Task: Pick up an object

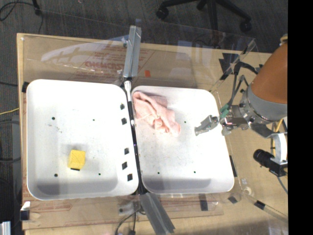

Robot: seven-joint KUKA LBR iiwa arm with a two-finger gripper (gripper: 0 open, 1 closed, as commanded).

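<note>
At the far left, the left bin point(34, 131) is being seen as a shallow white tray with rounded corners, and a small yellow block point(77, 159) is lying on its floor toward the near left part, flat and squarish, with its top face brighter than its sides. It is standing alone there, well apart from the bin walls. Between the two trays a grey metal bar point(131, 58) is running up the bench point(195, 58) from the shared edge, and small dark clips are being seen along that edge.

In the right bin point(210, 180) a pale pink cloth point(155, 112) is lying crumpled in the far left corner, just beside the dividing wall. It is being shown as a soft, folded heap with creases and a thin cord or seam across it, its lower right end tapering toward the middle of the tray.

Further right, the gripper point(203, 127) is being held over the right half of that bin, pointing leftward from the arm's wrist point(239, 119). Nothing is being seen between its fingers; whether they are apart or together cannot be told from this slant. The cloth is lying near the gripper, to its left and slightly farther back, with bare tray floor between them. The yellow block is lying well apart from the gripper, in the other bin.
</note>
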